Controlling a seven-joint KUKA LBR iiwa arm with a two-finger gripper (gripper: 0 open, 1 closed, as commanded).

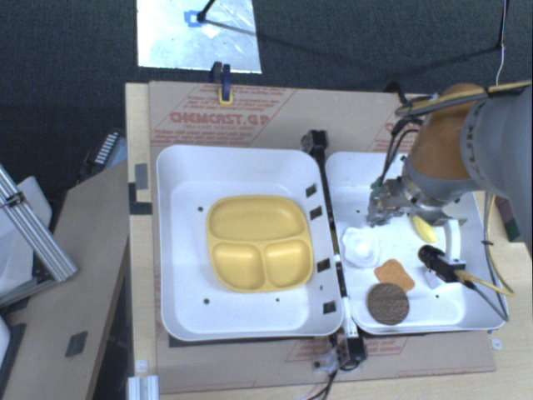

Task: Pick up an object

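In the right bin [475,311] lie a white lumpy object [360,246], an orange flat piece [393,273] and a brown round disc [388,303] near the front. A yellow object [423,226] peeks out from under the arm. My gripper [376,213] hangs low over the right bin's left side, just above and behind the white object. I see nothing held in it.
The left bin [179,223] holds a yellow divided plate [258,242]. A black divider with clips [325,223] runs between the two bins. The grey arm with its orange band [445,152] covers the right bin's back right part.
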